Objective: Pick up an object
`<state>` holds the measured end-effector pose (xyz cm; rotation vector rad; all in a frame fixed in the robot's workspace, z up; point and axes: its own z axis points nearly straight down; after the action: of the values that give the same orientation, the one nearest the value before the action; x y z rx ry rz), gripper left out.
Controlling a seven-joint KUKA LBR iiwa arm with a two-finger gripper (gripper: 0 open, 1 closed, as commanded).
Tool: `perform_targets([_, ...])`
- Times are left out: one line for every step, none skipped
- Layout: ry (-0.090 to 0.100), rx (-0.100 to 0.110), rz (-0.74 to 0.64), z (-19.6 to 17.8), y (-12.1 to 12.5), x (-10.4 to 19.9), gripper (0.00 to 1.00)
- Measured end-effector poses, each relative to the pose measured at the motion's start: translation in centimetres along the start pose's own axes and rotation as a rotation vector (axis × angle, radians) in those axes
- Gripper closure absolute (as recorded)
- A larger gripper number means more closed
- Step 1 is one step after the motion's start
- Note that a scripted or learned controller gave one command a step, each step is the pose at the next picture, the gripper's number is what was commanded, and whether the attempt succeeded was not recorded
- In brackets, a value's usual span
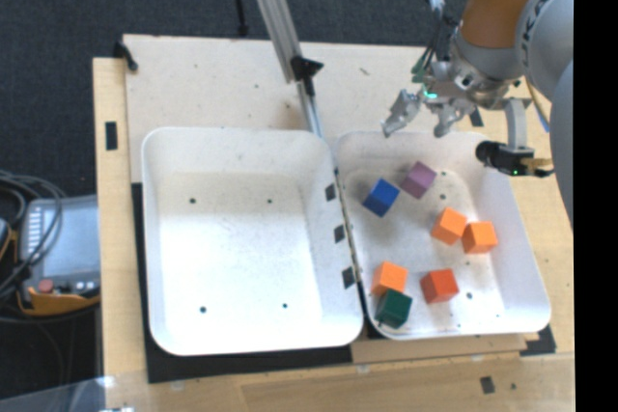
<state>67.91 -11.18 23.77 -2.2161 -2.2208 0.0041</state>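
My gripper (421, 119) hangs above the far edge of the right bin (512, 236), open, with nothing between its fingers. Below it in that bin lie several blocks: a purple one (419, 179) nearest the gripper, a blue one (381, 198) to its left, two orange ones (449, 226) (480, 236) side by side toward the right, another orange one (391, 278), a red one (439, 286) and a dark green one (394, 308) at the near left corner.
The left bin (241, 236) sits beside the right one. A slanted aluminium pole (275, 10) rises behind the bins, its base near their shared far corner. A black fitting (502, 155) sits at the right bin's far right rim.
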Motion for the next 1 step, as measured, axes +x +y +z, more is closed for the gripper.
perform_targets([-0.003, -0.005, -0.002, -0.34, 0.07, -0.09, 0.0])
